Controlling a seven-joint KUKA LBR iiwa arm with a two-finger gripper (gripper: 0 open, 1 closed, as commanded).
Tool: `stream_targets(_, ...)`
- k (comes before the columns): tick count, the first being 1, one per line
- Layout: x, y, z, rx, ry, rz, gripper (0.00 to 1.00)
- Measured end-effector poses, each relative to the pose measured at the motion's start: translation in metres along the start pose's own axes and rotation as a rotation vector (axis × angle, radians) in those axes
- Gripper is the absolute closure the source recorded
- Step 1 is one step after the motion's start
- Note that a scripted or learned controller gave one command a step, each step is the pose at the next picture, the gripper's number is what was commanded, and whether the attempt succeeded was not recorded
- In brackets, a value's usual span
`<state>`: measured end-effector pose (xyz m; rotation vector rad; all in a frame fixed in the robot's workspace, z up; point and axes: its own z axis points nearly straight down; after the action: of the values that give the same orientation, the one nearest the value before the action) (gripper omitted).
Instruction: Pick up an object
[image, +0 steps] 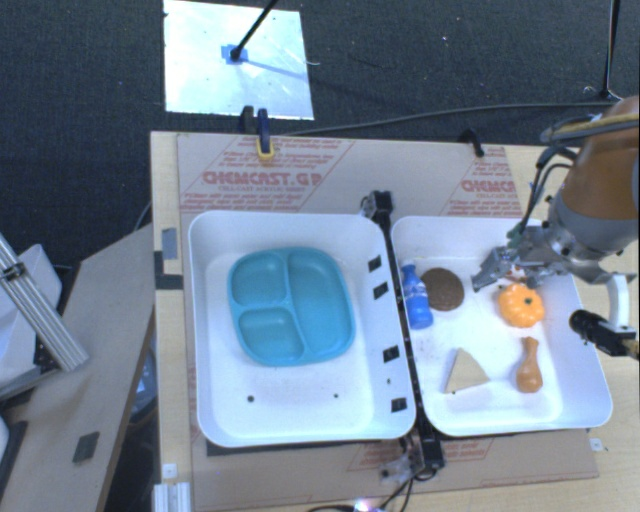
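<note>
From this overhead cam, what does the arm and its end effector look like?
The arm enters at the right: a rounded orange band over a smooth grey wrist section. Thin dark cables loop along its left side. The gripper is grey metal, angular, with small red and green specks near its body. A black cylindrical part juts out below the wrist.

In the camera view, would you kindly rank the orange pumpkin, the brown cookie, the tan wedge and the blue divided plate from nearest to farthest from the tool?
From the tool, over the right bin:
1. Orange pumpkin, just below and right of it.
2. Brown cookie, to its left, only slightly farther.
3. Tan wedge, toward the bin's front.
4. Blue divided plate, in the left bin.
</note>
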<state>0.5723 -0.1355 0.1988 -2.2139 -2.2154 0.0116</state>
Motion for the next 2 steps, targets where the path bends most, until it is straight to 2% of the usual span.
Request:
stream_targets(1,0.000,0.003,-0.007,-0.014,-0.002,-0.002,0.00)
stream_targets(2,-0.002,0.006,0.035,-0.010,-0.001,-0.001,0.00)
